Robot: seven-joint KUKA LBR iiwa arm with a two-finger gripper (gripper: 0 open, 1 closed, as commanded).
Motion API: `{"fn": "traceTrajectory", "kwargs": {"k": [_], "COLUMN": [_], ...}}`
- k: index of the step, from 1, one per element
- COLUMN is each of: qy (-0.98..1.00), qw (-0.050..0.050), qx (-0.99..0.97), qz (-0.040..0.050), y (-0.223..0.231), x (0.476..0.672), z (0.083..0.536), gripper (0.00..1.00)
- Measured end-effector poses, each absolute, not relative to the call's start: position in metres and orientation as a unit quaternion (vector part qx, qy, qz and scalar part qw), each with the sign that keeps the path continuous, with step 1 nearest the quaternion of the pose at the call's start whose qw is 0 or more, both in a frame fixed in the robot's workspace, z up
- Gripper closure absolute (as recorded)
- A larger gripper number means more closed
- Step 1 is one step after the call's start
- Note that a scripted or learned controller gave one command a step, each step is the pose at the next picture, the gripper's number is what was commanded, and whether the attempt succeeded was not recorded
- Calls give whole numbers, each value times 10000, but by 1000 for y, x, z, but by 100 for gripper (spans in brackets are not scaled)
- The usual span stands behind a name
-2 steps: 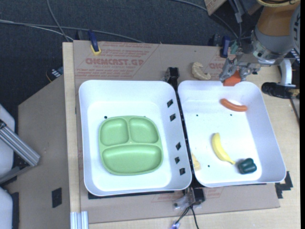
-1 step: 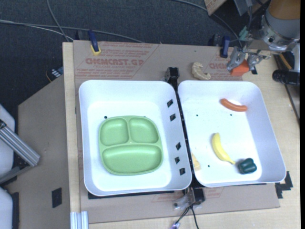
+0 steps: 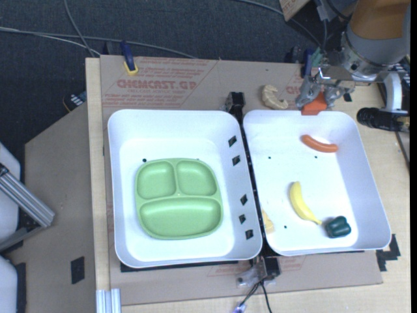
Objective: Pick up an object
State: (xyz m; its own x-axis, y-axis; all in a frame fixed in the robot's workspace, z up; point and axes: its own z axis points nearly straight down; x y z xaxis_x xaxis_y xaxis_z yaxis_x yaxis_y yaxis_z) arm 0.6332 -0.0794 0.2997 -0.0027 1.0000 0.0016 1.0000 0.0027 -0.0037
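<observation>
Bench [image 3: 163, 87]: two white bins. Right bin [image 3: 365, 175]: sausage [image 3: 319, 144], banana [image 3: 302, 203]. My fingers [image 3: 315, 94] clasp an orange block [image 3: 313, 106].

lab | cardboard-topped bench [image 3: 163, 83] | loose cables [image 3: 78, 18] | white bins [image 3: 124, 175]

Grey KUKA arm with orange band, seen at the upper right.

The arm [image 3: 376, 28] is seen as a broad rounded body, with an orange band across its upper part and a pale grey collar beneath it. Dark cables are run along the side of the arm above the wrist. Below the collar a smaller metallic wrist section is fitted, from which the gripper [image 3: 317, 96] is carried. The gripper is built of grey metal parts, and a greenish-blue patch is visible just above it.
</observation>
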Motion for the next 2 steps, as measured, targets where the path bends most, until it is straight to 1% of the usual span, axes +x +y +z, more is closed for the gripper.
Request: {"fn": "traceTrajectory", "kwargs": {"k": [1,2], "qy": [-7084,-7085], "qw": [25,30], "qx": [-7058,-7057], "qz": [10,11], "y": [-45,-3], "x": [607,573], "z": [284,270], "gripper": [100,100]}}
